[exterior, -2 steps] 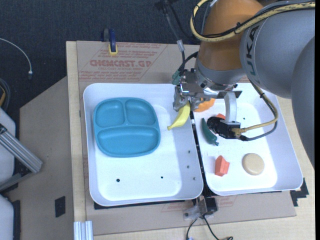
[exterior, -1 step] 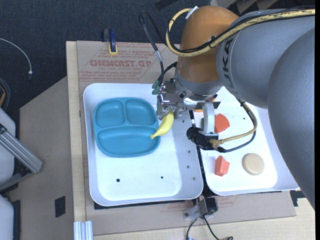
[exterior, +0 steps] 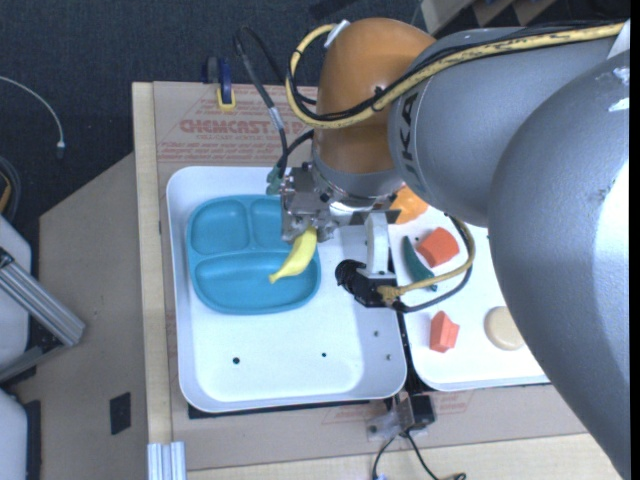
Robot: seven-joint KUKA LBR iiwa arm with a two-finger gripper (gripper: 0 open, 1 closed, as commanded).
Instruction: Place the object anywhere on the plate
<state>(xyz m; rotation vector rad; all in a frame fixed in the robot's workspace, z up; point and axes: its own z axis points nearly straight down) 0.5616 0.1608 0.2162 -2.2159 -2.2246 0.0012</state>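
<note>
**Banana at the gripper tip, over a blue plate in the left bin**

Banana (exterior: 295, 258), small and yellow, hangs slanted over the right side of a blue divided plate (exterior: 232, 258). Its upper end sits at the tip of the gripper (exterior: 300, 230), and its lower end reaches down to the plate's large front compartment. The fingers appear closed around the banana's top end, though the wrist hides most of them.

Nearest the viewer, a cable connector (exterior: 405, 413) lies at the bench's front edge, on a cardboard sheet (exterior: 160, 268) that covers the bench beneath both bins. The surrounding floor is dark blue-grey carpet (exterior: 90, 28).

The left bin (exterior: 270, 368) is shallow and white. Its front half is bare white plastic; the blue plate rests in its back half, toward the left.

The right bin (exterior: 470, 368) touches the left one. It holds an orange-red block (exterior: 443, 331) near the front, a pale tan round object (exterior: 503, 328) just beside it to the right, and farther back an orange-red piece (exterior: 437, 247) with a green piece (exterior: 413, 263) against it.

Above everything, the grey arm (exterior: 540, 158) reaches in from the right, with its orange band (exterior: 365, 88) over the back of the left bin. Black and yellow cables (exterior: 400, 286) loop around the wrist.
</note>
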